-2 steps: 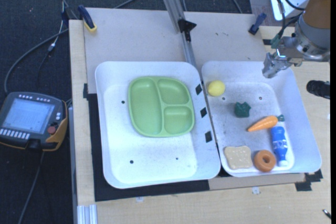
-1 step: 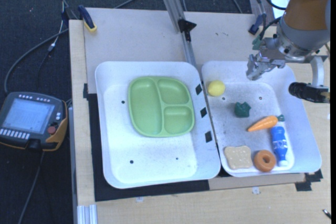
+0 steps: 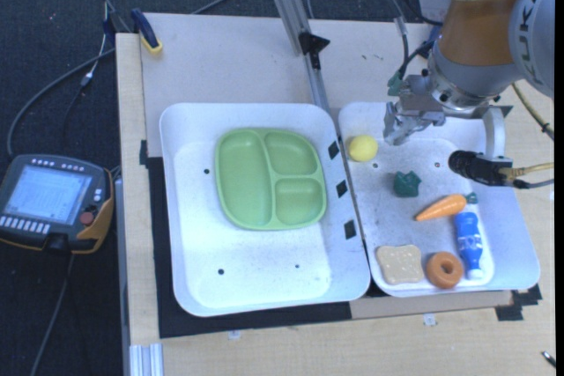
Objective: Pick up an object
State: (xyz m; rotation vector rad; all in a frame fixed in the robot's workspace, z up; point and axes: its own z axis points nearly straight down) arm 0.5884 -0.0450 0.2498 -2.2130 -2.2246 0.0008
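- The metal two-finger gripper (image 3: 397,135) hangs over the right white bin (image 3: 520,233), beside the round yellow ball (image 3: 361,148); whether its claw is parted, I cannot tell.
- Step: approach; next, lower onto one object.

right bin (image 3: 520,233): open floor lay mid-left, between yellow ball (image 3: 361,148) and toast (image 3: 399,262) | near edge crowded: donut (image 3: 444,269), bottle (image 3: 468,241), carrot (image 3: 440,208) | green toy (image 3: 406,183) possibly blocked the centre | left bin (image 3: 189,277): green tray (image 3: 269,177) filled the middle

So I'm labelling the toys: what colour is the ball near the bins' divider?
Yellow; the ball shows plainly in the camera view.
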